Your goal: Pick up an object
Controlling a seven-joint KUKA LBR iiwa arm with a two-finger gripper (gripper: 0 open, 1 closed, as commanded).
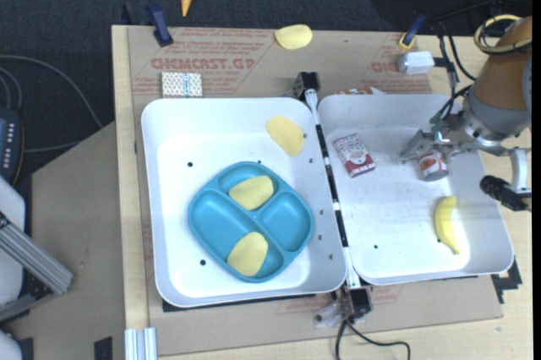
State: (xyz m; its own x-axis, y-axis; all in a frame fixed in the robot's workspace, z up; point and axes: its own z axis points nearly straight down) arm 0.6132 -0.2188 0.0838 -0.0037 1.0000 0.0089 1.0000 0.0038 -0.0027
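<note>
In the right bin (397, 261), the gripper (428, 149) reaches in from the right edge and hangs low near the bin's far right part. A small red and silver can (434, 167) lies directly beneath and against it. A yellow banana (445, 223) lies nearer the front right corner. A small red and white carton (354, 155) rests to the left of the can, well apart from the gripper. The arm's grey wrist (499, 117) and orange band (505, 78) rise to the right.
The left bin (169, 181) holds a blue divided plate (292, 219) with two yellow pieces on it and a yellow piece (286, 134) near the far right corner. Another yellow piece (293, 36), a small packet (182, 84) and clamps sit on the bench behind.
</note>
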